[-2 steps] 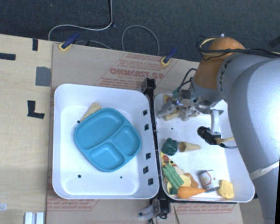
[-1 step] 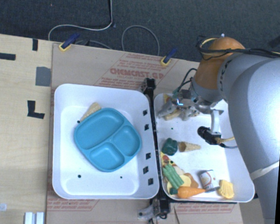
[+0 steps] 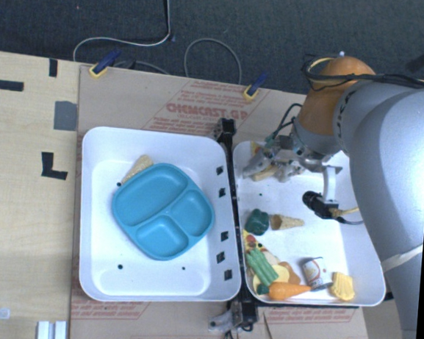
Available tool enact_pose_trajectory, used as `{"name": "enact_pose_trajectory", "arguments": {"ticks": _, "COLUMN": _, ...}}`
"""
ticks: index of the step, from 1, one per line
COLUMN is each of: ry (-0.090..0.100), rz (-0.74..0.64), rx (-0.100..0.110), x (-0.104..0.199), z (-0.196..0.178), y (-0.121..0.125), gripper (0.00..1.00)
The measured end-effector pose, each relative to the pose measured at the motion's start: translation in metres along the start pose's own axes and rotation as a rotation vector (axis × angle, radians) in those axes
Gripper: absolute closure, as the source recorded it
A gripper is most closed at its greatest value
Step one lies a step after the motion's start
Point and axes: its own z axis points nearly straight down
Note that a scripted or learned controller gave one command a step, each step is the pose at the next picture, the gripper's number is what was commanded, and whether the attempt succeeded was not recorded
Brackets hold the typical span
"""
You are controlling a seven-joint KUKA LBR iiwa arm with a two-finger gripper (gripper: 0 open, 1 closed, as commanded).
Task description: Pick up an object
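Note:
My gripper hangs low over the far left part of the right bin, close to the divider. A pale tan piece lies right at its tip; whether it is held is unclear. Nearer the middle of that bin lie a dark green round toy and a small ice cream cone. Along the front edge sit a green ridged vegetable, an orange carrot, a yellow piece and a small metal-rimmed thing.
The left bin holds a blue divided plate with a tan wedge poking out behind it. The grey arm covers the right bin's far right side. Clamps and cables lie behind the bins.

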Motion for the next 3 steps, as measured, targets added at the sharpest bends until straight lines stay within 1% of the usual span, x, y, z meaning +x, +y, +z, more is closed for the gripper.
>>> {"name": "enact_pose_trajectory", "arguments": {"ticks": 1, "ry": -0.001, "rz": -0.001, "rx": 0.001, "x": 0.000, "z": -0.010, "y": 0.000, "gripper": 1.00}}
{"name": "enact_pose_trajectory", "arguments": {"ticks": 2, "ry": -0.002, "rz": -0.001, "rx": 0.001, "x": 0.000, "z": -0.009, "y": 0.000, "gripper": 0.00}}
{"name": "enact_pose_trajectory", "arguments": {"ticks": 3, "ry": 0.000, "rz": 0.002, "rx": 0.000, "x": -0.026, "z": 0.000, "y": 0.000, "gripper": 0.00}}
